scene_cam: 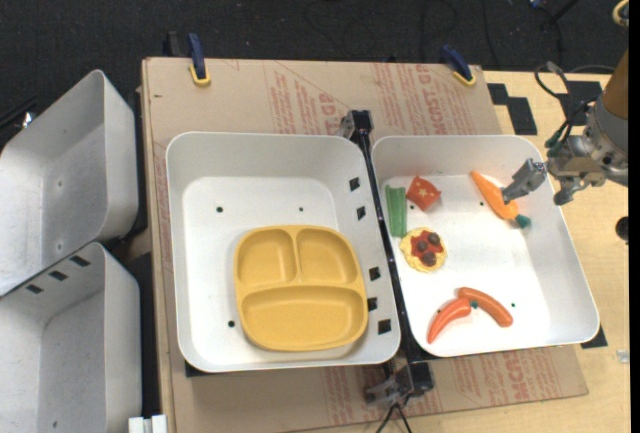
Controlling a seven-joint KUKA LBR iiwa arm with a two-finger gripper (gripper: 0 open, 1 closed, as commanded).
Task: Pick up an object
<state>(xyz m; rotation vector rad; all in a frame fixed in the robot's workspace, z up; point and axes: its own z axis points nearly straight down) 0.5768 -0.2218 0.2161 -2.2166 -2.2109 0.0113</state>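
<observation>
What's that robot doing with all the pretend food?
The robot's gripper is reaching in from the right, over the far right side of the right bin, close to a toy carrot. It has nothing between its fingers yet. That bin also has a red toy, a green stick, a little tart and two orange-red curved pieces. The left bin has a yellow divided plate.
</observation>
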